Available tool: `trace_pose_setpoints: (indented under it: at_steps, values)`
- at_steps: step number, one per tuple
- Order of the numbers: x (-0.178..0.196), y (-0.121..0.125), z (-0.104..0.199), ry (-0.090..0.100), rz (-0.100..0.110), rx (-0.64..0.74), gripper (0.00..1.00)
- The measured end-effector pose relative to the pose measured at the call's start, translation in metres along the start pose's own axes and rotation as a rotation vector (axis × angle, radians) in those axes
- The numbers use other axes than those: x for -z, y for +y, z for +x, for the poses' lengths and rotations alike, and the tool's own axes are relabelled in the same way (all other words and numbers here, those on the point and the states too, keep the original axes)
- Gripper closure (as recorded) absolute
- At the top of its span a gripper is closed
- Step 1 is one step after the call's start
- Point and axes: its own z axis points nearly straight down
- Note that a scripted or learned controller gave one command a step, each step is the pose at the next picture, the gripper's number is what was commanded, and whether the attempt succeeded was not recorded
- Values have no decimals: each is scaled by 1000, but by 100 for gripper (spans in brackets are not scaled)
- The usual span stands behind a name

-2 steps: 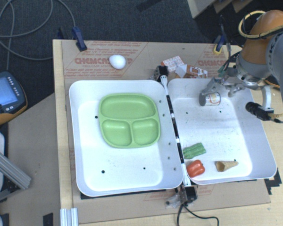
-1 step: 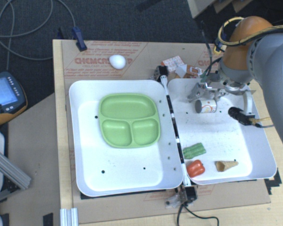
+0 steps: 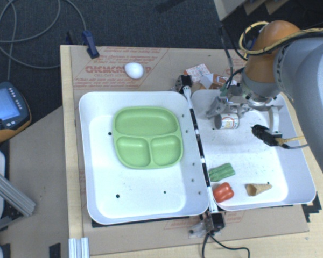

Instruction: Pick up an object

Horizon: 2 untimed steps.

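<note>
At the near edge of the right bin (image 3: 293,171) we record a red vegetable (image 3: 222,192) close to the left wall. A tan wedge (image 3: 257,188) lies apart from it to the right. Just behind the red vegetable lies a green vegetable (image 3: 222,172), near it but not touching.

The left bin (image 3: 97,190) holds a green divided plate (image 3: 148,136), which sits flat in the far half.

Farther back in the right bin, a small jar (image 3: 227,123) lies on its side on the floor of the bin. The claw (image 3: 224,110) stands directly over it, at the end of the arm (image 3: 307,63) reaching in from the right. We cannot tell whether the claw is released or clenched, nor whether it touches the jar.

Beyond the bins, on the bare bench (image 3: 72,122), we note a crumpled wrapper (image 3: 200,74) just behind the right bin. A white egg (image 3: 133,70) lies behind the left bin. A blue clip (image 3: 90,44) sits at the far edge.
</note>
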Motion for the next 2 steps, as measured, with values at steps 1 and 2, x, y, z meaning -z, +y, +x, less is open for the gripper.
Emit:
trace_pose_setpoints:
  at_steps: [1,2]
  values:
    - [11,1,0,-1,-4,1,100]
    - [101,-29,50,-1,-4,0,100]
